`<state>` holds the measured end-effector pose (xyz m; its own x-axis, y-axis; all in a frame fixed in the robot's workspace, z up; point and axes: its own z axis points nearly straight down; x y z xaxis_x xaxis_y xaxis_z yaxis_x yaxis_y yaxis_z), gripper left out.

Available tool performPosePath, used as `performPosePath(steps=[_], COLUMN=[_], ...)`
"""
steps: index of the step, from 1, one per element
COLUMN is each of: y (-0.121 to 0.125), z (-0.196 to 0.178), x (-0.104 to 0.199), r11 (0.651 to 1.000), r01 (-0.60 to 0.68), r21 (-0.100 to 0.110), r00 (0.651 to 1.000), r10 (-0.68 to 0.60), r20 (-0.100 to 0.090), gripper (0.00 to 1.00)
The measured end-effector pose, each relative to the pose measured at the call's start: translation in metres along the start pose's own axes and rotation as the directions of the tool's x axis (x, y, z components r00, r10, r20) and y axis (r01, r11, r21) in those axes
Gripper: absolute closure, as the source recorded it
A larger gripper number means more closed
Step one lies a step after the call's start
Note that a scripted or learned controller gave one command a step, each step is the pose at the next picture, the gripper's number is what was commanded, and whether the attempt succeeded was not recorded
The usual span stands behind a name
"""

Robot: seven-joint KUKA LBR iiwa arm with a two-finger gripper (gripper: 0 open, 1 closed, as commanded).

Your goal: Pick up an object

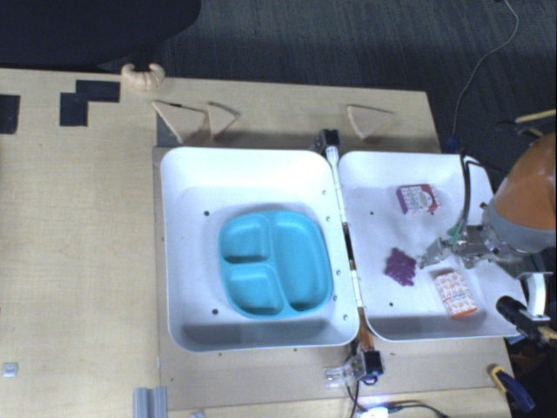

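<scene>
Camera view: light wooden bench (78, 233) on a dark carpeted floor, black cutouts near its far left corner. Two shallow white bins sit side by side, touching along a central seam. Left bin (187, 190) holds a blue three-compartment tray (275, 262), roughly centred. Right bin (374, 181) holds three small items: a purple-and-white carton (417, 199) toward the far side, a dark purple crumpled object (400, 266) near the middle, and an orange-and-white printed packet (455, 293) toward the near right. The arm enters from the right, orange band (527, 190) above the wrist. Gripper (457, 249) hangs over the right bin between the purple object and the packet. Finger state cannot be told; nothing visibly held.
</scene>
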<state>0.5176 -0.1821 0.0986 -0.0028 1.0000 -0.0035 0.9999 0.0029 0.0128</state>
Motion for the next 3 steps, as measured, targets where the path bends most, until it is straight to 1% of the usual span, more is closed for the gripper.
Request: performPosePath(steps=[1, 2, 3], y=[0.002, 0.002, -0.028], z=[-0.011, -0.011, 0.011], x=[0.000, 0.001, 0.019], r11=[1.000, 1.000, 1.000], r01=[0.002, 0.002, -0.003], r21=[-0.003, -0.003, 0.002], r00=[1.000, 1.000, 1.000], r10=[-0.002, -0.002, 0.003], r20=[0.000, 0.000, 0.001], gripper=[1.00, 0.00, 0.00])
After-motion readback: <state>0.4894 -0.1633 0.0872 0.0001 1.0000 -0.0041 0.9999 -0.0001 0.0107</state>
